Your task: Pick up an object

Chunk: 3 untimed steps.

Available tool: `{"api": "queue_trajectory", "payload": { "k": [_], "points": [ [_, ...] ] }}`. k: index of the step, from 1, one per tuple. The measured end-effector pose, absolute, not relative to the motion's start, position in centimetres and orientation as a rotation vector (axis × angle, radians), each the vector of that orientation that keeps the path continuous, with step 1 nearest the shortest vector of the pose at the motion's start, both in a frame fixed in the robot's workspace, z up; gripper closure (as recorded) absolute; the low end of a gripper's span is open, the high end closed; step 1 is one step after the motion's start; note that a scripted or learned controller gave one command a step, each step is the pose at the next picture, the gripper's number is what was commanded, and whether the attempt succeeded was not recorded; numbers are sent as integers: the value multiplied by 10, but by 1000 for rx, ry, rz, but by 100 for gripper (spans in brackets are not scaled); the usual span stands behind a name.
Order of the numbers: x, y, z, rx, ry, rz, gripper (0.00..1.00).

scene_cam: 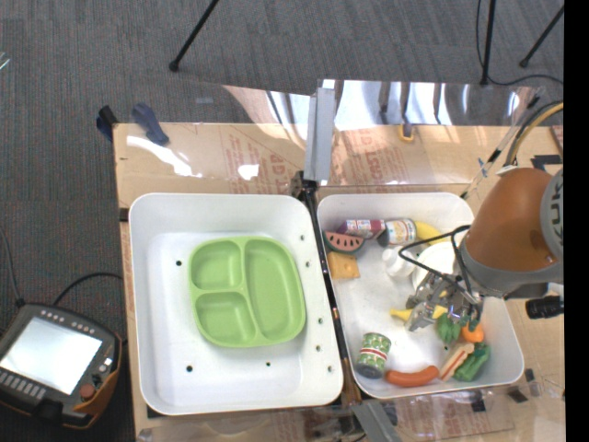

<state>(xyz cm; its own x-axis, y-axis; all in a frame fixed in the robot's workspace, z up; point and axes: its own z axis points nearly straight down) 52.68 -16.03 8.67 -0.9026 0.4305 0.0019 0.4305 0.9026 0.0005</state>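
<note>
Under my gripper [440, 304], low in the right white bin [368, 212], lies a cluster of toy food: a yellow banana-shaped piece [405, 315] touching its left side, green pieces [471, 361] and an orange carrot-like stick [455, 359] just below it. I cannot tell how its fingers stand. Further left below sit a red sausage [411, 376] and a small green-and-white cup [373, 354]. Above it lies a clear bottle [382, 228]. Well to its left, the other white bin [156, 247] holds a green divided plate [247, 290].

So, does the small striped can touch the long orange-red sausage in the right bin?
Apart. In the camera view, white bin floor shows between the small striped can and the left end of the long orange-red sausage.
</note>
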Motion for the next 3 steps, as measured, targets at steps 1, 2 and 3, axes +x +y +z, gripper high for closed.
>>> {"api": "queue_trajectory", "payload": {
  "k": [1, 2, 3],
  "points": [
    [527, -160, 87, -690, -3063, -2, 0],
    [561, -154, 87, -599, -3084, -1, 0],
    [562, -151, 97, -591, -3086, -3, 100]
  ]
}}
